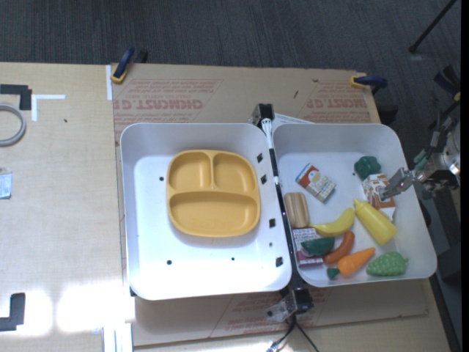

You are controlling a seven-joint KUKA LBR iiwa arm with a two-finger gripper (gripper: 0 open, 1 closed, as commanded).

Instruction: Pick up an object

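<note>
Toy food (344,229) in right bin (418,218)

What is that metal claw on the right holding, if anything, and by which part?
It cannot be told. The gripper sits at the right bin's edge beside a small red-and-white carton, too small and blurred to show any hold.

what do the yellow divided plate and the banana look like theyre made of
Yellow divided plate: likely moulded plastic, matte, one even colour with soft rounded ridges. Banana: probably toy plastic, smooth with a slight sheen and flat uniform yellow; too small to be sure.
</note>
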